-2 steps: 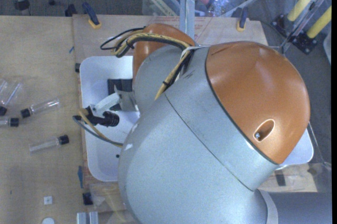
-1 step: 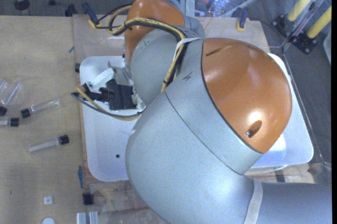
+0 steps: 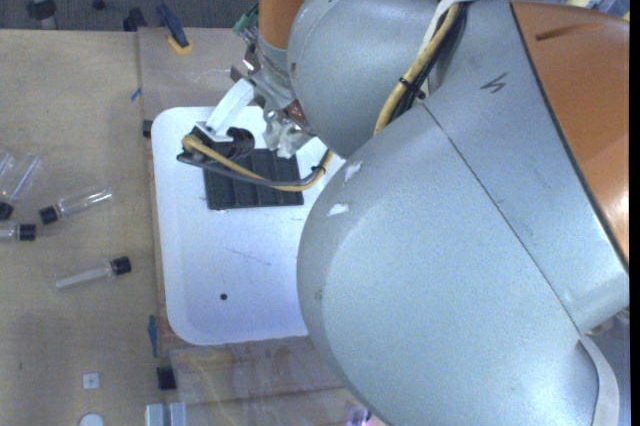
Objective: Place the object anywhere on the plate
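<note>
- A tan wooden bench (image 3: 70, 114) is shown, its bare surface exposed at the left.
- A shallow white bin (image 3: 200, 299) is set on it, with the right part hidden.
- Two clear vials with black caps are laid well left of the bin: a lower vial (image 3: 92, 272) and an upper vial (image 3: 78, 204).
- Further clear tubes (image 3: 15, 176) are seen at the left edge.
- A small black block (image 3: 166, 378) is placed just beside the bin's near corner.

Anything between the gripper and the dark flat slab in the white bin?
Nothing visible: the gripper sits right over the slab, at its top edge. The arm hides the right part of the bin.
</note>
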